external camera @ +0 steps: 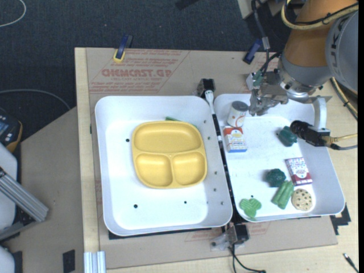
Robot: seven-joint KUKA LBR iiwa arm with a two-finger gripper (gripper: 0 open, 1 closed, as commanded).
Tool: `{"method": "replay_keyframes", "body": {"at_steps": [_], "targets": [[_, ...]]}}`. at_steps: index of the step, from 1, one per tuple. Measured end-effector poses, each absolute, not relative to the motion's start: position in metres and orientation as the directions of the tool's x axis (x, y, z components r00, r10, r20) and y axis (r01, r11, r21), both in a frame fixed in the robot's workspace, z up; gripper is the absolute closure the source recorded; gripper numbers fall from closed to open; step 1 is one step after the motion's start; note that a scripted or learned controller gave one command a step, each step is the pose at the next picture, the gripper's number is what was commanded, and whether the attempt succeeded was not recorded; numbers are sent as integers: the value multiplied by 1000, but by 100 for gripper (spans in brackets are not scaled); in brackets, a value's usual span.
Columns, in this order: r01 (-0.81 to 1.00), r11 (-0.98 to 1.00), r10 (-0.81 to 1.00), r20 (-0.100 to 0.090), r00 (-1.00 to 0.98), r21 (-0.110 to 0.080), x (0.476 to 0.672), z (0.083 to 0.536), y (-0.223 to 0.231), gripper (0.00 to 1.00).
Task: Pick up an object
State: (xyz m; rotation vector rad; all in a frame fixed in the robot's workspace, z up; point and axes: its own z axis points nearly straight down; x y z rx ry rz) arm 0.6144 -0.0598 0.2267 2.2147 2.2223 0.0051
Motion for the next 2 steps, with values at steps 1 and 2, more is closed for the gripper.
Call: {"method": "replay_keyframes", "body": {"at_steps": [1,2], "targets": [[1000,1,1000,1,-1,-3,600,228,-51,100],[1000,1,1000,-2,-1,2,616,216,-50,100]]}}
